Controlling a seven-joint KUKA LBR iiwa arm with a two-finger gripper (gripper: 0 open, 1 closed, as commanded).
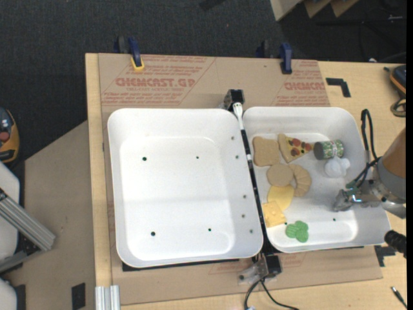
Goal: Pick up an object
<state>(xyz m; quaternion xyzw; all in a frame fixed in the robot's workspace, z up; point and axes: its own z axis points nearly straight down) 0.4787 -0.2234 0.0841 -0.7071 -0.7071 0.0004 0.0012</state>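
We see two white bins side by side on the bench (193, 76). The left bin (181, 186) sits just beside the right bin (348, 121), their rims touching along the middle. We take the right bin as our landmark. Inside it, toward its left wall, lie a tan bread slice (264, 150), a pizza slice (293, 147), a round brown cookie (281, 174), a yellow cheese wedge (276, 204) and, near its front rim, a green leafy piece (297, 231). Near its back right part lies a green can (329, 150), with a white lump (336, 167) just beside it. The end effector (345, 200) hangs low over the bin's right part, near the white lump but apart from it. We cannot tell how far it is open, and nothing visible sits in it.
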